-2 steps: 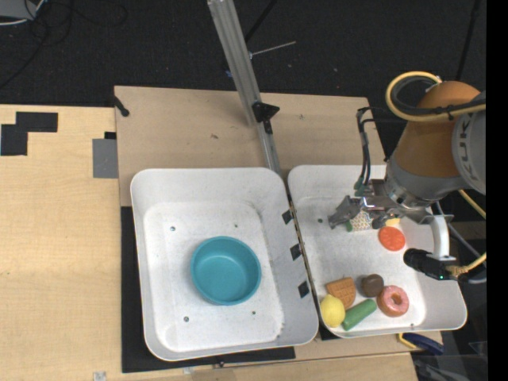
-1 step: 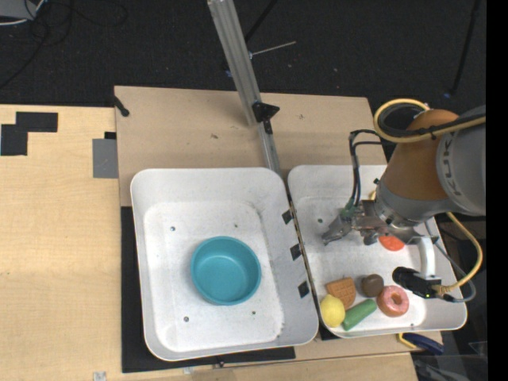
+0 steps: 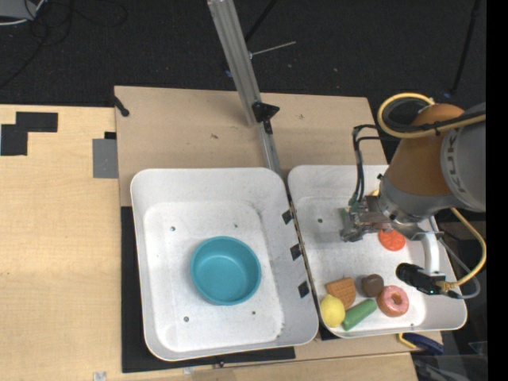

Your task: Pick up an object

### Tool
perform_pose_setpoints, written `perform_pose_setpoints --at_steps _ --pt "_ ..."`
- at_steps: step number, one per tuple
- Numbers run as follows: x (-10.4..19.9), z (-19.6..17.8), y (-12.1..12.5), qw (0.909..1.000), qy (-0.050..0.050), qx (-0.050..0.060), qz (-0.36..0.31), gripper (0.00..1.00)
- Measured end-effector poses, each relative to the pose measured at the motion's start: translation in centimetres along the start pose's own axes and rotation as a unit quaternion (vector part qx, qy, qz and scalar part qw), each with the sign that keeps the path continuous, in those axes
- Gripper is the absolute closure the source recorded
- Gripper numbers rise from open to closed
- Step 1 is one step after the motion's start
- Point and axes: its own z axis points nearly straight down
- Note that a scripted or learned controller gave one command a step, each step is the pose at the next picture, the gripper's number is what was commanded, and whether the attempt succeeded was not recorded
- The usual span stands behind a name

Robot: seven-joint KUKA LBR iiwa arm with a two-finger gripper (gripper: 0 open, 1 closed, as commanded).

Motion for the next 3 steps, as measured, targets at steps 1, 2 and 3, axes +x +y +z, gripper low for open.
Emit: perform_pose_setpoints --at_steps 1,2,3 --pt "-0.8 -5.3 -0.6 1.0 0.0 -0.003 0.0 1.0" --pt "-1.8 -10.9 -0.8 1.0 -0.001 -0.003 0.0 1.0" --pt "-1.9 -16.1 -0.7 1.0 0.0 -0.003 -0.001 1.0"
